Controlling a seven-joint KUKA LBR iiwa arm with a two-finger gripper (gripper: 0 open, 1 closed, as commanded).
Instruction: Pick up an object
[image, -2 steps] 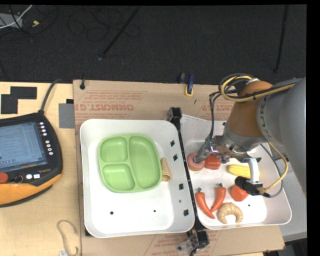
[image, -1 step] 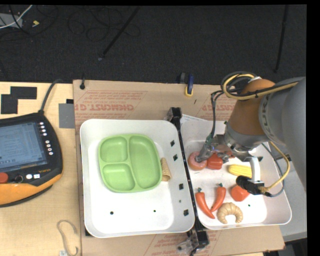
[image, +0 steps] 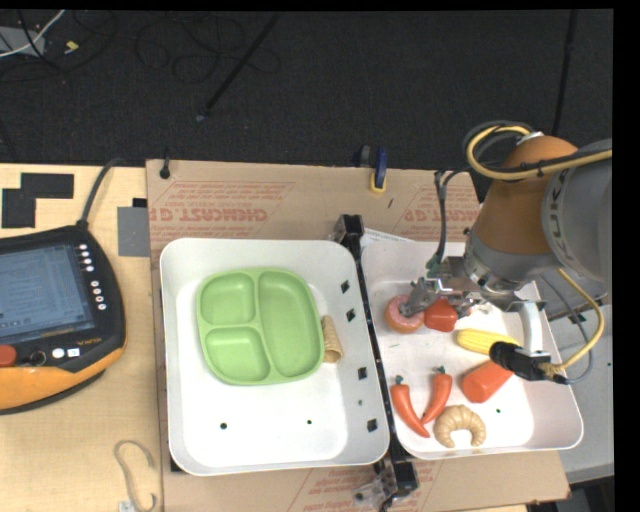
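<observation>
In the right bin (image: 560, 425), my gripper (image: 437, 296) hangs low, just above a pink donut (image: 401, 316) and a red tomato (image: 440, 319) that lie side by side. A yellow corn cob (image: 484, 341) lies to the tomato's right. Below it is a red-orange pepper (image: 486, 381). Near the front are two thin orange-red chillies (image: 408, 409) (image: 437, 393) and a tan croissant (image: 460, 425). The wrist hides part of the bin behind the gripper.
The left bin (image: 200, 430) holds a green divided plate (image: 258, 326) with a tan roll (image: 331, 339) at its right edge. A black rail (image: 366, 340) separates the bins. An orange-edged control pendant (image: 50, 315) lies far left. Cables hang by the arm (image: 540, 210).
</observation>
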